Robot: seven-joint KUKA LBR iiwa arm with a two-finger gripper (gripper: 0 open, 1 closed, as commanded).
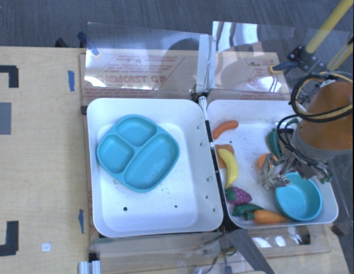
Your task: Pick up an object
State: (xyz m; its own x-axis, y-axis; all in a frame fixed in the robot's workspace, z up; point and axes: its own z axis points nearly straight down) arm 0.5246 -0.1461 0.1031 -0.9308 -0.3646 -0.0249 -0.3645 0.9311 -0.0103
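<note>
- Gripper (pixel 273 174) low in right bin (pixel 251 131), beside blue bowl (pixel 298 198); can't tell its state.
- Banana (pixel 228 164), sausage (pixel 224 128), grapes (pixel 238 195), carrot (pixel 269 216) loose in right bin.
- Blue divided plate (pixel 138 152) in left bin (pixel 108 210).

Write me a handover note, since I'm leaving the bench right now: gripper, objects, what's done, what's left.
Gripper: low in the right bin, beside the blue bowl; finger state unclear.
Objects: banana, orange sausage, grapes, carrot lie in the right bin. Blue divided plate sits in the left bin.
Done: nothing visibly lifted.
Left: pick up an object.
</note>
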